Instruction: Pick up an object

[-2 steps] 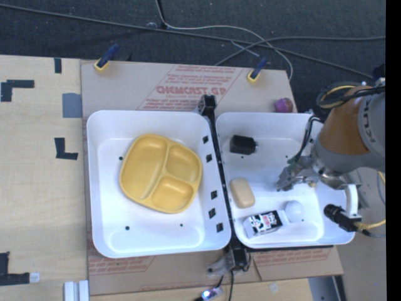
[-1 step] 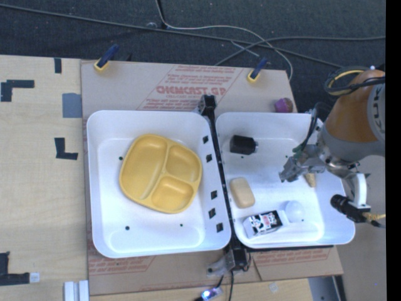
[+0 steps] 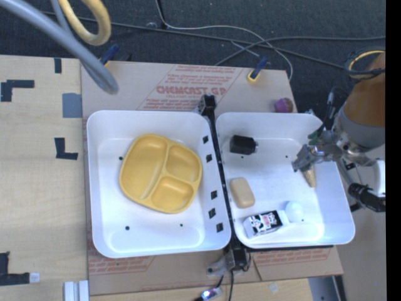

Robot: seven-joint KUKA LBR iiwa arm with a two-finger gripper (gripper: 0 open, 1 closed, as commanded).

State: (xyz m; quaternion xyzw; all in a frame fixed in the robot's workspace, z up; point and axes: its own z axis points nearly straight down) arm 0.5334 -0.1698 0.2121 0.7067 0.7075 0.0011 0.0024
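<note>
The right white bin (image 3: 326, 231) holds a small black block (image 3: 242, 145) near its back left and a tan oval bar (image 3: 242, 192) beside the divider. A black-and-white carton with a white cap (image 3: 270, 220) lies near the front. My gripper (image 3: 306, 158) hangs low over the bin's right side, close to the right wall. A small tan piece (image 3: 309, 178) sits just below it; whether it touches the gripper is unclear. The arm's orange band (image 3: 366, 99) shows at the right edge.
The left bin (image 3: 100, 187) carries a yellow divided plate (image 3: 161, 173). A purple item (image 3: 283, 105) lies on the cardboard behind the right bin. Clamps (image 3: 255, 73) and cables run along the back; a grey hose (image 3: 56, 30) crosses the top left.
</note>
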